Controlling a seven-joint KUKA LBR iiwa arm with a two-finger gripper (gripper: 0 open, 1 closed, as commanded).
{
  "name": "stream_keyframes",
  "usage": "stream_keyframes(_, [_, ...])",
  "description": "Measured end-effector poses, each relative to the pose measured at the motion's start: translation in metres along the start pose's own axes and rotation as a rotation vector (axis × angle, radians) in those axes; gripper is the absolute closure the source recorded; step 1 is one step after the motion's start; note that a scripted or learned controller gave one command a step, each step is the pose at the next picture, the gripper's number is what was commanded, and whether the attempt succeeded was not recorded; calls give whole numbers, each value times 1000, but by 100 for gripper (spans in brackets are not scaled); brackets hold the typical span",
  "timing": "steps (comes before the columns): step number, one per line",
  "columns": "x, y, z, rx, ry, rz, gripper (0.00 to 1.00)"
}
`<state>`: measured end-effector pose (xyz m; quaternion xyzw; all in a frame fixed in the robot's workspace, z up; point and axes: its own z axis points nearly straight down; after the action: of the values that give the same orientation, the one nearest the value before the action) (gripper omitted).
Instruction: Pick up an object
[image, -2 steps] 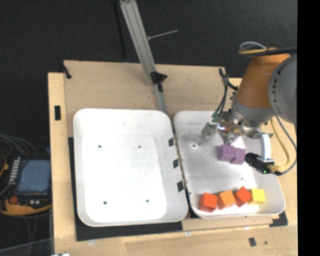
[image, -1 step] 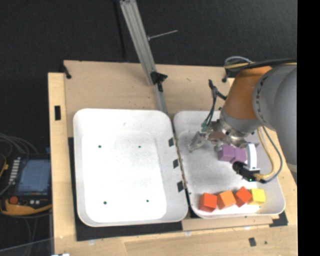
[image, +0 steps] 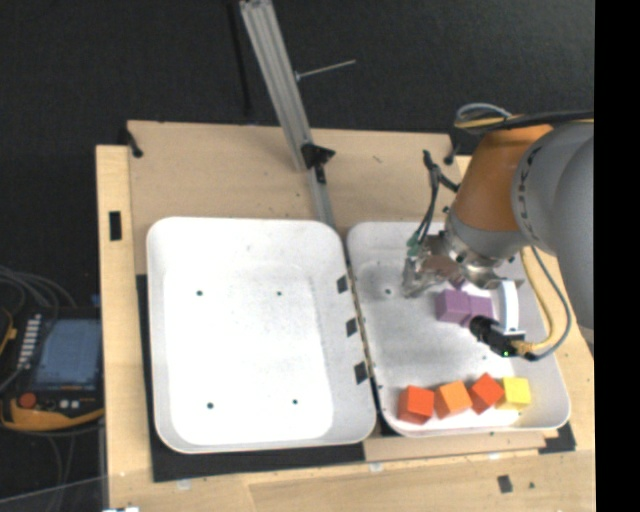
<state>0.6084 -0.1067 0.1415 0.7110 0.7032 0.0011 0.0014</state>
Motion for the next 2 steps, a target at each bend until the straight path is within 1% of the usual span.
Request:
stream_keyframes(1, [-7,-6,-58,-3,-1,-7,100])
stream_keyframes(2, [-9,-1,-123,-5,-1,-13,100])
